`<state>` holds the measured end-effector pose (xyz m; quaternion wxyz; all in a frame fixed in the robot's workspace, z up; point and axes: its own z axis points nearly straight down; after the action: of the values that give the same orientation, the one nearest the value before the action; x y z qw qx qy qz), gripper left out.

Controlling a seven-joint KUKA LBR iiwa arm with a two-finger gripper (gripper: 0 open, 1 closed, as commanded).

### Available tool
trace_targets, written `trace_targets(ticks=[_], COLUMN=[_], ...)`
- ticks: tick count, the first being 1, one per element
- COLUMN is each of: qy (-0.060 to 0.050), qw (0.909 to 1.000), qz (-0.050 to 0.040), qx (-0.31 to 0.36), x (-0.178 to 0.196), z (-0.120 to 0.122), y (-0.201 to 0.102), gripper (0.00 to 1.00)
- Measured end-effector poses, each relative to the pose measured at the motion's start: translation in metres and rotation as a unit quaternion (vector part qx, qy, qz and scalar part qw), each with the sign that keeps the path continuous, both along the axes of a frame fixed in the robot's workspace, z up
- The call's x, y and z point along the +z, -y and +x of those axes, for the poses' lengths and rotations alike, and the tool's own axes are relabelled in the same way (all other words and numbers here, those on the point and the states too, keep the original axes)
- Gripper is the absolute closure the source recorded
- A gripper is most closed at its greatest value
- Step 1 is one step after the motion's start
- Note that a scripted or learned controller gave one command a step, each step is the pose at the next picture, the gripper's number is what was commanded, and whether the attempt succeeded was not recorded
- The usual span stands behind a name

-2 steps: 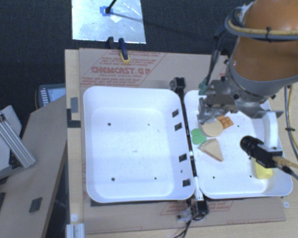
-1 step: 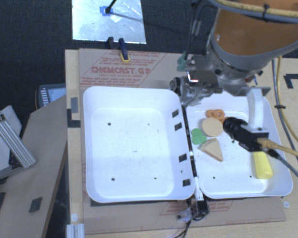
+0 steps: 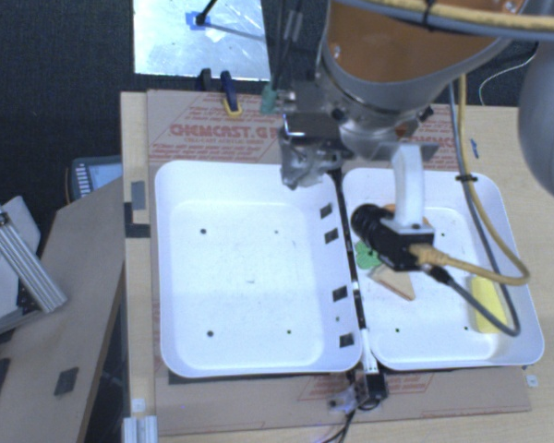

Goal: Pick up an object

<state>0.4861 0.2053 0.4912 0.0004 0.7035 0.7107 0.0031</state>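
**Gripper at the far end of the seam; objects half hidden in the right bin**

The arm looms over the far right of the scene, and its orange band is cut off by the top edge. The gripper hangs at the far end of the seam between the left bin and the right bin, just over the left bin's far right corner. From above it reads as a blur of grey metal, so I cannot tell how far open it is, and no object can be made out in its hold.

In the right bin, close to the seam, a tan wedge lies with its far end hidden under the robot's hardware. A small green piece peeps out just left of it, too covered to name. A long, narrow yellow object lies along the bin's right wall, partly crossed by a cable. Both bins rest on a cardboard sheet printed in red.
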Motion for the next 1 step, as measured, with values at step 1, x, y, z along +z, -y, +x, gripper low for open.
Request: trace_targets(ticks=[1], qy=[0.0], qw=[1.0], qz=[0.0001], qx=[-0.002], x=[0.0393], z=[0.0001], y=[-0.0308], gripper=[1.0])
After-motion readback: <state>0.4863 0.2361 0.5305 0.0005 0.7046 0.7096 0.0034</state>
